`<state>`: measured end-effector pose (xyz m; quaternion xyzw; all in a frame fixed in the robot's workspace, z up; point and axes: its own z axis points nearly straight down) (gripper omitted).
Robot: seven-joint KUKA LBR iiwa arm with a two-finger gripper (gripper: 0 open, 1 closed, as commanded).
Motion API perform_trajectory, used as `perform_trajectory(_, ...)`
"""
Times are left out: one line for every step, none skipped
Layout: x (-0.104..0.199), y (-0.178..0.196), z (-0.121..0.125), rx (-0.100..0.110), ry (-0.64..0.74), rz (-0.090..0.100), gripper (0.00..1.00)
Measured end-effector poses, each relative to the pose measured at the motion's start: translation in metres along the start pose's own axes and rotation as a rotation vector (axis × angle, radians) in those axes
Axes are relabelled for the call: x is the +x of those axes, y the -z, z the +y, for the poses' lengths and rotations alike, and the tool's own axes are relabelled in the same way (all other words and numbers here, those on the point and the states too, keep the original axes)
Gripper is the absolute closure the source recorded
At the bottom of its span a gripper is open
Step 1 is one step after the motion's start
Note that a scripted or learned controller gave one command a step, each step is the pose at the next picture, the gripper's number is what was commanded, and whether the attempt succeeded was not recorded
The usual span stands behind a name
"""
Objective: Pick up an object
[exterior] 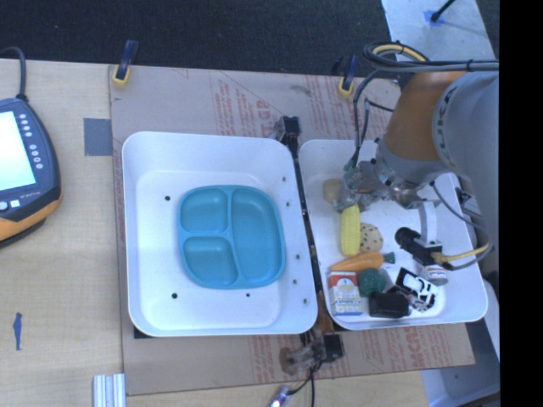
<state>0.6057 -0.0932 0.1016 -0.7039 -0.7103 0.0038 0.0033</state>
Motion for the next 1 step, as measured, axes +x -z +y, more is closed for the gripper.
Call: perform_trajectory(0.0586,0.0909,-0.0040,-0.008,-0.005,0.002,1.00)
